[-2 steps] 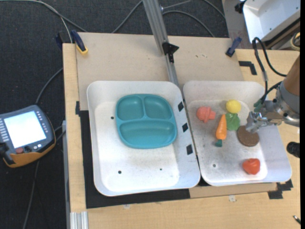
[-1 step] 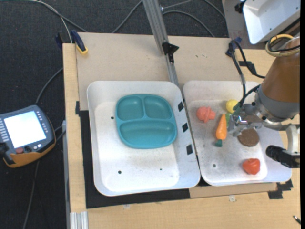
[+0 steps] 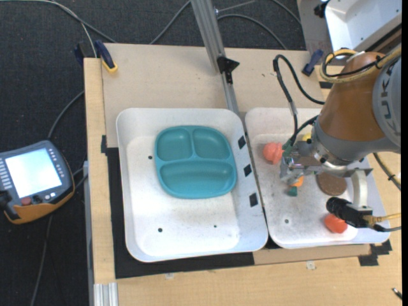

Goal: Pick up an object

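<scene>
A: What does everything stand on?

B: A pale wooden counter [image 3: 166, 75], set on a dark carpeted floor [image 3: 38, 75].

A: Anything lying on that floor?

B: Thin grey cables [image 3: 51, 8] trail across it at the top left, and a handheld control pendant [image 3: 32, 180] with a lit screen sits at the left edge.

A: And on the counter itself?

B: A blue clamp [image 3: 105, 56] grips its far left corner, a slanted aluminium post [image 3: 207, 18] rises from its back, and black mats [image 3: 118, 260] lie along its near side.

A: The light?

B: Even, with soft shadows.
</scene>
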Robot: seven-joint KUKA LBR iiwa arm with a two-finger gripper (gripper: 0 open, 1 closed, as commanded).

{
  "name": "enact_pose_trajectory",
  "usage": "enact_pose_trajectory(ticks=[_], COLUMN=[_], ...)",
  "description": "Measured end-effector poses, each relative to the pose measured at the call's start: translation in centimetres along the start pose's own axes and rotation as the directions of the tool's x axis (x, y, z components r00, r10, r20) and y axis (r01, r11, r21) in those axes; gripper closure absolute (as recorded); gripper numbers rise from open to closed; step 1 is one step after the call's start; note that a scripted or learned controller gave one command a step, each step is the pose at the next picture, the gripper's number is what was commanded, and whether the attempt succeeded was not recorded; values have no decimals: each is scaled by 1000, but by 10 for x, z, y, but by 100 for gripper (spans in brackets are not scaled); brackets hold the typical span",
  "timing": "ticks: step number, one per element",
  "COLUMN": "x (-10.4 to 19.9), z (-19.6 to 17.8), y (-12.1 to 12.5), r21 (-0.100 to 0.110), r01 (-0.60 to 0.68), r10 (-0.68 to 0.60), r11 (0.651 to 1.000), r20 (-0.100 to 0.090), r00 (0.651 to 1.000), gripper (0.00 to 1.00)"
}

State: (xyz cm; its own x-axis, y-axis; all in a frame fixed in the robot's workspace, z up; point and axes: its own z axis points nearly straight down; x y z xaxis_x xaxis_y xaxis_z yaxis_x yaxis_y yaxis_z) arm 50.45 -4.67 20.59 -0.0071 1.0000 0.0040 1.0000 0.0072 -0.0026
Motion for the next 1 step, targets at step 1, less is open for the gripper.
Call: enact_pose_trajectory(ticks=[1], x=[53], z=[-15], y=[-1], r21=[-5], r01=[0], r10=[0], r11=[1000], r20=[2], r00=[1000], gripper=[100])
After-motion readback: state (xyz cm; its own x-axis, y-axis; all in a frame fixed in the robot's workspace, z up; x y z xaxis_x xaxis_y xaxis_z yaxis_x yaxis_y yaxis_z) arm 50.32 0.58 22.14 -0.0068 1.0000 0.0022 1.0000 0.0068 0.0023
